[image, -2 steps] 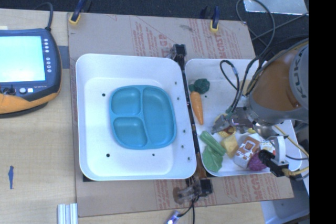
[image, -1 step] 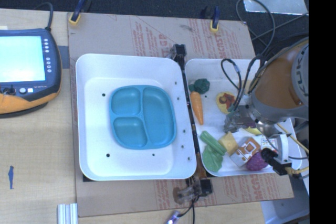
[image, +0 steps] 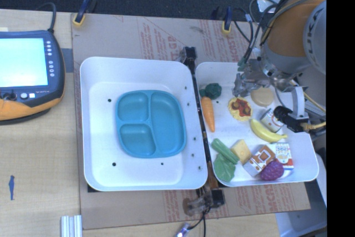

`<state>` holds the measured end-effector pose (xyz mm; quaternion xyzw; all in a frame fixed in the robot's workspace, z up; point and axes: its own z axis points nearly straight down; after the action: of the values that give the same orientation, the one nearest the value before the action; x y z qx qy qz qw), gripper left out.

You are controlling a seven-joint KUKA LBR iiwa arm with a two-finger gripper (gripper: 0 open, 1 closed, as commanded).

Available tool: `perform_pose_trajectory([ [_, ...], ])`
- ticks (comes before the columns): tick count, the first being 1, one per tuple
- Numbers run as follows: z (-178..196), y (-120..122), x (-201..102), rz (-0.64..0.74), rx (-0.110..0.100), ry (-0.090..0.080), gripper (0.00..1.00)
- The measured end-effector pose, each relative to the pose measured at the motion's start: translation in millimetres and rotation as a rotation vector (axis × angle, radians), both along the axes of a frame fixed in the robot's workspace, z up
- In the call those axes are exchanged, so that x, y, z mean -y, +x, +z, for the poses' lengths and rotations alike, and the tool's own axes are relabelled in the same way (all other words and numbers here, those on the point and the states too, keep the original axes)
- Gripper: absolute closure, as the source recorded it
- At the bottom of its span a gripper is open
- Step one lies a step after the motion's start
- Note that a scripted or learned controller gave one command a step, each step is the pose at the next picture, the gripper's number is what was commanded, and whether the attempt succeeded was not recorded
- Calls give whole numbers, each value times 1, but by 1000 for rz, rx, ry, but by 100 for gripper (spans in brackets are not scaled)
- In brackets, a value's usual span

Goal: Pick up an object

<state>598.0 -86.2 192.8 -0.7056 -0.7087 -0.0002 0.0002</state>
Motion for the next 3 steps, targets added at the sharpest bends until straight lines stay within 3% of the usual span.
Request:
perform_pose_trajectory([
  [1, -1, -1, 0, 0, -2, 0, 0],
  [2, -103, -28, 50, -1, -8, -1, 0],
  [3, -101, 30, 35, -1, -2, 0, 0],
])
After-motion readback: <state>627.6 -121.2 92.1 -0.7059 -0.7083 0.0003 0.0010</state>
